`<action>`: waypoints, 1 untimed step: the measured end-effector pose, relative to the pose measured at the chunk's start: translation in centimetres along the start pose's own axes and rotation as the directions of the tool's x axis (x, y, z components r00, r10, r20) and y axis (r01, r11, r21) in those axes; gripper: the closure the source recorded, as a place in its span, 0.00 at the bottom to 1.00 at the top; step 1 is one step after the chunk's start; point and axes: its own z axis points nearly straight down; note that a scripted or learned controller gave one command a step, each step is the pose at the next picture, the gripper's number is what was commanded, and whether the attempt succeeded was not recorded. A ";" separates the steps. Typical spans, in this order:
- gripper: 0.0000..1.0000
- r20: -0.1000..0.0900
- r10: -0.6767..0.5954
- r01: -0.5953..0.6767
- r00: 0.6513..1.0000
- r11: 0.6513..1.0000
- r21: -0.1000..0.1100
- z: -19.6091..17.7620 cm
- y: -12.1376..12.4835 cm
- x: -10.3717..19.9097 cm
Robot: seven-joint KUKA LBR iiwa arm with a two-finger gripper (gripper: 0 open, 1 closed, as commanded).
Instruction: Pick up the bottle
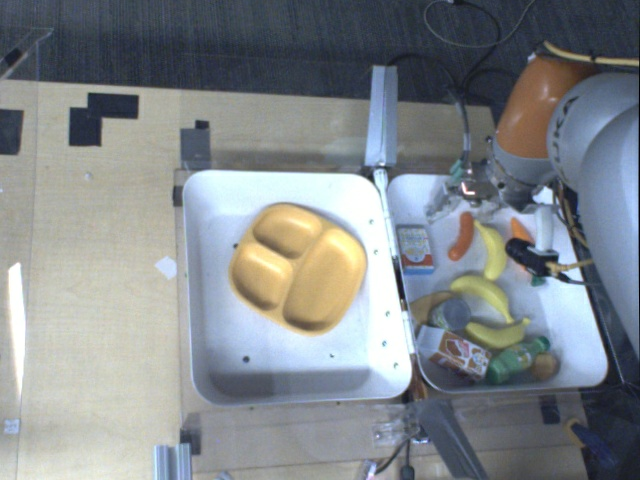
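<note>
Pale wooden bench (100, 268) with two white bins: green plastic bottle (517, 359) lies in right bin (598, 363); gripper (470, 190) above far edge, grasp state indiscernible.

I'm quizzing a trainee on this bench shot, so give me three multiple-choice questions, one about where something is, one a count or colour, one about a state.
1. Where does the green bottle lie?
A. near corner of the right bin
B. in the left bin
C. on the bench

2. How many yellow bananas are in the right bin?
A. one
B. three
C. five

3. How does the yellow divided tray sit?
A. flat in the left bin
B. leaning on the arm
C. stacked on the bananas

Answers: 1 A, it lies by the bin's near edge. 2 B, three curved yellow fruits show. 3 A, it rests alone on the bin floor.
</note>
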 end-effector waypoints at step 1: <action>0.00 0.000 0.000 0.000 1.000 1.000 0.000 0.0 0.0 0.0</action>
